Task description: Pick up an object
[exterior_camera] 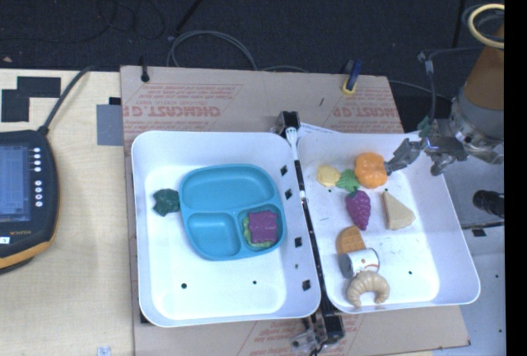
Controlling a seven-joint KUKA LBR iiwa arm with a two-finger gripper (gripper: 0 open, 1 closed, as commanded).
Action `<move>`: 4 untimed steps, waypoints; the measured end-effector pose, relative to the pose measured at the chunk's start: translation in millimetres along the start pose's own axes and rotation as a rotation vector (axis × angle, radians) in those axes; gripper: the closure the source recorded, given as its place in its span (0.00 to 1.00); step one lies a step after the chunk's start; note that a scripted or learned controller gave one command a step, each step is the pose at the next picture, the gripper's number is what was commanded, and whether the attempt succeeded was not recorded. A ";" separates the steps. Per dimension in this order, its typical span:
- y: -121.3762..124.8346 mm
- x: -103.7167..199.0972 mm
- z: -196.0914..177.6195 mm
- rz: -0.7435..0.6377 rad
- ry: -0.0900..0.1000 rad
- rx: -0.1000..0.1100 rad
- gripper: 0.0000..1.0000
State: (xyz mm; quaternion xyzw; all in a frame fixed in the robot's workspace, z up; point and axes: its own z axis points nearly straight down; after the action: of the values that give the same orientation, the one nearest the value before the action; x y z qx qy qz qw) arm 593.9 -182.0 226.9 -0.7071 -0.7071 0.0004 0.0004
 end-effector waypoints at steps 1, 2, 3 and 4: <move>17.9 47.6 146.3 -0.005 0.002 0.002 0.00; -42.2 60.0 139.9 0.003 0.003 0.007 0.00; -39.7 57.2 129.5 0.008 0.001 0.004 1.00; -39.8 57.5 130.0 0.008 0.001 0.004 0.00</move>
State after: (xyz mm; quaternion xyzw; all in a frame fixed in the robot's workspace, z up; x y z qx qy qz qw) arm 554.0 -124.5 97.0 -0.7099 -0.7043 0.0015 0.0023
